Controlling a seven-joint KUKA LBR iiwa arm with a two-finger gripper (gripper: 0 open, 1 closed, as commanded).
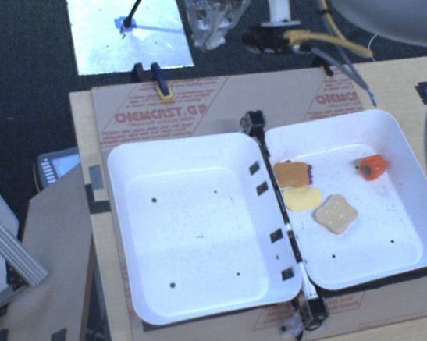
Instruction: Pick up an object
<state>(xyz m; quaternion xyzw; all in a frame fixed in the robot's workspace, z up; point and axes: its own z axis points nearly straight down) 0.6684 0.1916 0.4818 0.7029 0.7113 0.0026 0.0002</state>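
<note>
Jaws (212,18) beyond the desk's far edge

We can't tell their state; toast slice (335,214) and tomato (371,167) sit in the right bin (413,244).

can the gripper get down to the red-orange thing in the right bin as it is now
Probably yes. The red-orange object lies alone on the right bin floor, apart from the toast-like piece and nothing covers it. The gripper is up beyond the bins.

Bins (187,150) smooth white plastic; bench (211,95) matt cardboard.
</note>
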